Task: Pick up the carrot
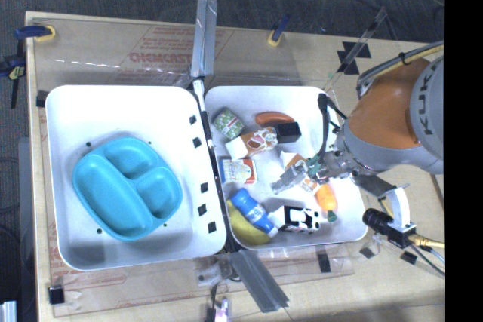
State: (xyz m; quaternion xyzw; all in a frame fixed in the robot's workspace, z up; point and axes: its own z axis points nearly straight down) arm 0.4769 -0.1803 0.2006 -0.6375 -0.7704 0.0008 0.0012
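Closing in on the carrot (326, 199)

Our gripper (308, 176) hangs in the right bin (260, 96); we cannot tell its state. The carrot lies just beside it, toward the arm, so we should centre over it before descending.

Bright, even overhead light. The white bins (121, 98) nearly blow out, with soft shadow under the blue tray (127, 187) toward the left bin's near edge. Overall slightly soft; small items blur.
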